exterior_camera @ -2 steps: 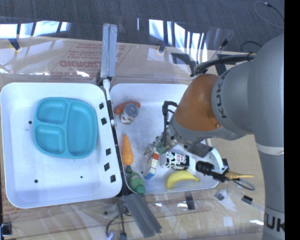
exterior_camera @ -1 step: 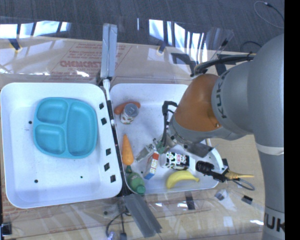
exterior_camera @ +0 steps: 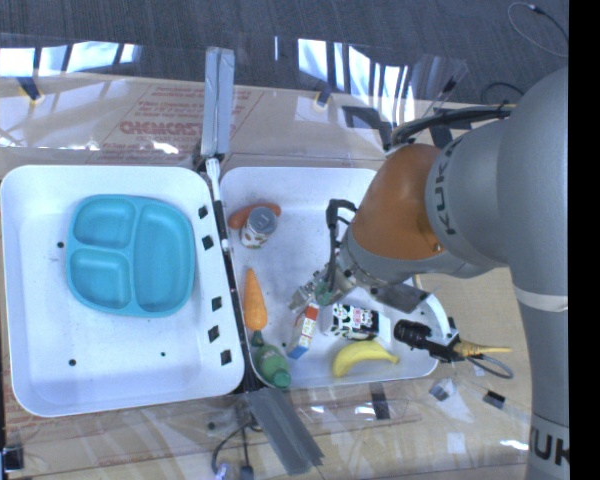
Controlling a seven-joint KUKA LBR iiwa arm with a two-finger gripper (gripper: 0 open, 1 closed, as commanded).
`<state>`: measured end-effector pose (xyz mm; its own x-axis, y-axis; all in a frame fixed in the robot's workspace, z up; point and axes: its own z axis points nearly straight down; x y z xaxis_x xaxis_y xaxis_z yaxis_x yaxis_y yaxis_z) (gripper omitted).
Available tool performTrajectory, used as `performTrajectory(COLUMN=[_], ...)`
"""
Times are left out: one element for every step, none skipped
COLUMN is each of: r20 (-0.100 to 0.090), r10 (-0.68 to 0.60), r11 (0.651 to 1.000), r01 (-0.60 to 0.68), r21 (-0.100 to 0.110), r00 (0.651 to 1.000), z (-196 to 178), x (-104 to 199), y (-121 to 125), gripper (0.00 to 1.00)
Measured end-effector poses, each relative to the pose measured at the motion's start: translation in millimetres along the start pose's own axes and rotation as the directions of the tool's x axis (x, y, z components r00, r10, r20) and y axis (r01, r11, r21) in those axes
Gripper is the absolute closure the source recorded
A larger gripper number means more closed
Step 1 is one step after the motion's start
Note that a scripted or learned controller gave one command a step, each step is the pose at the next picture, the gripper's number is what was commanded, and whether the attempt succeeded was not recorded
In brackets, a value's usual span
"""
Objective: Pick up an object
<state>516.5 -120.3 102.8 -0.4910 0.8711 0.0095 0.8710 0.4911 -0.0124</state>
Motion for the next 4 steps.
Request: performTrajectory(r20=[0.0, 0.005, 0.011, 0.01], r10=[0.0, -0.051, -0.191, -0.335], r11=[1.0, 0.999, 0.981, 0.942], r01=[0.0, 0.051, 0.192, 0.335], r21=[0.0, -0.007, -0.009, -0.008], r00=[1.0, 0.999, 0.981, 0.942], z=[0.0, 13.5, -2.7, 12.8], x=[0.1, -20.8, -75.8, -34.1], y=[0.1, -3.3, 4.3, -33.1], gripper=[0.0, 0.0, 0.0, 0.0])
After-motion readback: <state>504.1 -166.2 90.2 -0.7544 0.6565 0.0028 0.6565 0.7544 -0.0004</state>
